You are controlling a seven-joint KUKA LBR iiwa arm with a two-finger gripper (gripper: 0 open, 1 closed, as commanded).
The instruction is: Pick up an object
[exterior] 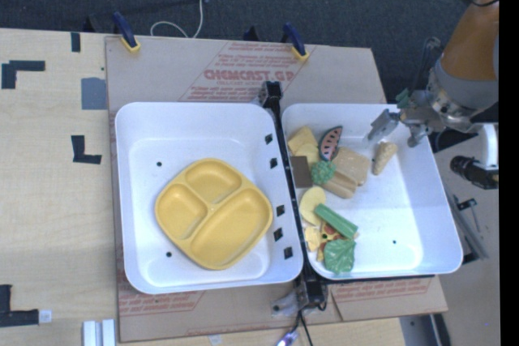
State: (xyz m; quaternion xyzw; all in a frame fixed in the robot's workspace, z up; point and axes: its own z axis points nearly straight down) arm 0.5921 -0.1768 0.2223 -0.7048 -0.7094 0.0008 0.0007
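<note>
The gripper (397,128) is seen spread open with nothing between its fingers, poised over the upper right of the right bin (422,198). Just below it a pale potato-like toy piece (383,157) lies alone, apart from the pile of play food (328,198) heaped near the divider. It is judged light, stiff and smooth, best pinched across its narrow middle

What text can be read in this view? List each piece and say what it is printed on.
"CHEMCAST GP": large red letters on the brown cardboard sheet under the two white bins, seen upside down.
Smaller red print beside it on the same sheet: too blurred to read.
Nothing legible on the yellow plate or toy food.
</note>
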